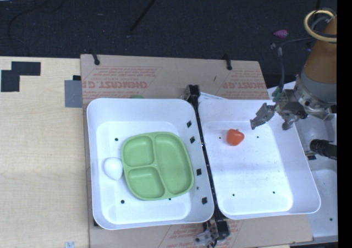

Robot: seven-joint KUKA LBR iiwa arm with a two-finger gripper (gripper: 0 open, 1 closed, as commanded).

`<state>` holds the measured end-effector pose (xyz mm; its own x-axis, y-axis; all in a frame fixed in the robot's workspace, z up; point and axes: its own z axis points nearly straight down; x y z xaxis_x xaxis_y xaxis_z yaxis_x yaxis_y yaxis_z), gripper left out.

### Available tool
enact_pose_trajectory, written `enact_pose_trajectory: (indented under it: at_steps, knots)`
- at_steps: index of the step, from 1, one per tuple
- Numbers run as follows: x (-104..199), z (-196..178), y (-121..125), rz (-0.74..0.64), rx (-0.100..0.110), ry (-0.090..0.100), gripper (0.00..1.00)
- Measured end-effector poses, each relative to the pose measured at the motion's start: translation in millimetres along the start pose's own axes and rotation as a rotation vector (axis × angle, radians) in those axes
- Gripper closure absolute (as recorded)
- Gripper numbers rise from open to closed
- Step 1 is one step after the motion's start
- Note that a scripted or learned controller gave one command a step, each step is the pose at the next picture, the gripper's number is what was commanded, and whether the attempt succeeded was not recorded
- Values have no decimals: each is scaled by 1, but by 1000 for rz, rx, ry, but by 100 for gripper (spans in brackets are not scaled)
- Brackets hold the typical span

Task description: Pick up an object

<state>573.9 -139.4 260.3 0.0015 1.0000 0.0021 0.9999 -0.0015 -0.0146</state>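
Observation:
A small red-orange object [235,137] lies in the right bin [297,200], in its upper-middle part. My gripper [273,117] hovers over the bin's upper right, to the right of the red object and apart from it. Its two dark fingers [260,119] are spread and nothing sits between them. In the left bin [104,214] rest a green three-compartment plate [157,164] and a white egg-like ball [113,167] touching the plate's left edge.
A black divider [201,159] with clips runs between the two bins. Cardboard [165,79] lies under both bins, and a wooden bench top [38,159] extends to the left. The arm's grey body [319,87] with its orange band stands at the right edge.

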Motion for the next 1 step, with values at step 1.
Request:
enact_pose_trajectory:
  at_steps: [1]
  knots:
    - [0,-7,2,-2,-13,-2,0]
